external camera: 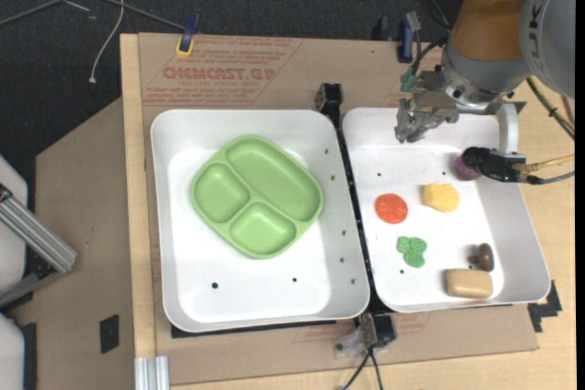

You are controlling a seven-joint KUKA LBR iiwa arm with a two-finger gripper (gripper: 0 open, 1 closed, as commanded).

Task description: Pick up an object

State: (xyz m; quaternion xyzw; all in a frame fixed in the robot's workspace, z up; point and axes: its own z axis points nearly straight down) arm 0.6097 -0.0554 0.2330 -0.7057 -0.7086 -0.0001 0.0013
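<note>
Now, your readout:
Claw (413,128): upper right of frame, above the right bin (512,288); grip state — cannot tell.
Green tray (258,195): left bin (174,196).

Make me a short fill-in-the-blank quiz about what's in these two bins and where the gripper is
1. The green tray lies in the ____ bin.
2. The tray has ____ compartments.
3. The gripper hangs over the ____ bin.
4. The round piece beside the yellow piece is coloured ____.

Missing words: left; three; right; orange
</note>
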